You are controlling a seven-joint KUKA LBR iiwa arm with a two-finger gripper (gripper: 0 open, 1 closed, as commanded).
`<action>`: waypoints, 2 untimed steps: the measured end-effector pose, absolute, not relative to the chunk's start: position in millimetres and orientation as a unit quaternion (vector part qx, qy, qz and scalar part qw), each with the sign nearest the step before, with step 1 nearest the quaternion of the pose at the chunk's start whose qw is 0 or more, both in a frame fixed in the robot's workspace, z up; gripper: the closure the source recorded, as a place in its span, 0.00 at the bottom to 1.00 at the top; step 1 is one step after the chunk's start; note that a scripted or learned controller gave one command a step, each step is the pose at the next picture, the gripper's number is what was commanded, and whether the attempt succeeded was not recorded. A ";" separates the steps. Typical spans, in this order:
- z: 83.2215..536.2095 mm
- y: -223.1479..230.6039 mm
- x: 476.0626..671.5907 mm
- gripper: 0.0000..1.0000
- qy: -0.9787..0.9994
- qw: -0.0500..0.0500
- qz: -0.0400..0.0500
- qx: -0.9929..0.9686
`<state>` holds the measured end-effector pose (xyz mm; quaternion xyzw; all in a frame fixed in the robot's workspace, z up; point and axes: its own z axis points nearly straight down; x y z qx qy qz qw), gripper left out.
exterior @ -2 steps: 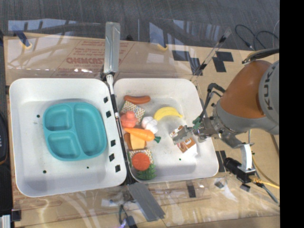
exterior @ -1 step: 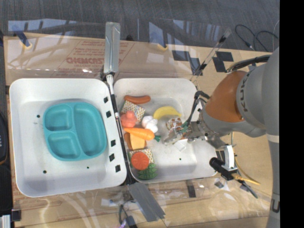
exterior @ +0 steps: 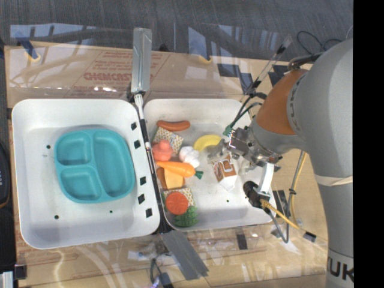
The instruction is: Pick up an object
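My gripper point(exterior: 227, 158) hangs over the right part of the right bin point(exterior: 240, 212), reaching in from the right. Directly under and against it lies a small brown and white carton point(exterior: 225, 171); whether it is gripped is hidden by the wrist. A yellow banana point(exterior: 207, 141) sits just left of the gripper. Further left are a white garlic bulb point(exterior: 190, 155), an orange carrot point(exterior: 177, 169), a brown sausage point(exterior: 173, 125), a pink fruit point(exterior: 162, 152) and a red tomato point(exterior: 177, 203) on green leaves point(exterior: 187, 216).
The left bin point(exterior: 30, 221) holds a teal divided plate point(exterior: 94, 164). A grey divider strip point(exterior: 141, 59) runs between the bins at the back. Cables and a black fitting point(exterior: 255, 194) hang from the wrist over the right bin's near right corner.
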<state>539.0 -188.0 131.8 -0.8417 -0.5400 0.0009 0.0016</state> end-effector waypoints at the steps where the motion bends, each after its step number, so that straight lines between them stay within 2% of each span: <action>1: 92.2 -194.5 555.7 0.00 -0.584 0.002 0.000 -0.812; 2: 102.6 -193.4 556.3 1.00 -0.587 0.003 0.001 -0.809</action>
